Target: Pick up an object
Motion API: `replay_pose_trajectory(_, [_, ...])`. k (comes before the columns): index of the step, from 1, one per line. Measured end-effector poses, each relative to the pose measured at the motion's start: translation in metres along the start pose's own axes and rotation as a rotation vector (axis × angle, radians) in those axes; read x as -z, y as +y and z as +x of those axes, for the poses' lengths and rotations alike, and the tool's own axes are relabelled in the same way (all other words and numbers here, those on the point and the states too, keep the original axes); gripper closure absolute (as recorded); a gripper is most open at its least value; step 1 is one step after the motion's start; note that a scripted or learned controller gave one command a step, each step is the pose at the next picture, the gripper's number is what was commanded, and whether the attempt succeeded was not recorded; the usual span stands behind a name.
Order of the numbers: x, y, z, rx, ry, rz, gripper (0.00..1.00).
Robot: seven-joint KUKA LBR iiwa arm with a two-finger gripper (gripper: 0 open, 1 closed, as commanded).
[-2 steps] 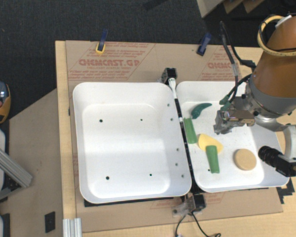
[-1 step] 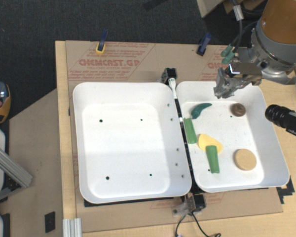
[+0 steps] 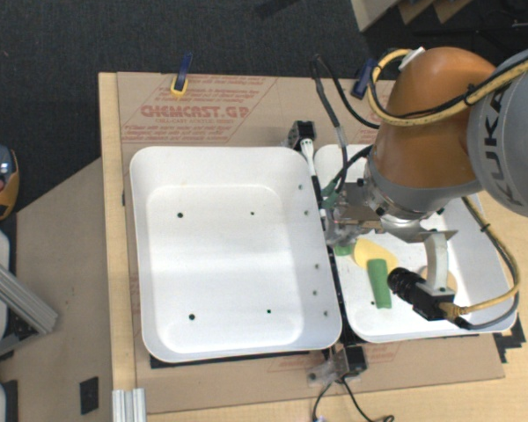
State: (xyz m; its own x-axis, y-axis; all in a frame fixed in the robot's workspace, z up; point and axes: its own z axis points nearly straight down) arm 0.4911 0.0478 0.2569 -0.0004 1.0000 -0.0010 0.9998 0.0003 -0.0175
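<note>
Fingers (image 3: 341,229) state unclear, over smooth white right bin (image 3: 475,262), near green block (image 3: 380,283), yellow piece (image 3: 370,253).

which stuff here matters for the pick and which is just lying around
Part of the job:
- right bin, under the arm
- green stick-shaped object in it
- yellow object beside the green one
- claw, low over that bin's left edge

Just lying about:
- left bin
- cardboard sheet under both bins
- blue and yellow clamp at its far edge
</note>
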Motion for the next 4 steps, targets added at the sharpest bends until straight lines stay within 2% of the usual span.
replay_pose_trajectory(1, [0.135,-0.013,0.032,0.005,0.006,-0.033,1.0])
replay_pose_trajectory(2, [0.134,-0.014,0.063,0.003,0.002,-0.02,1.0])
replay_pose_trajectory(3, [-0.001,-0.014,0.004,-0.009,-0.003,-0.002,1.0])
replay_pose_trajectory(4, [0.035,-0.012,0.05,0.004,0.003,-0.021,1.0])
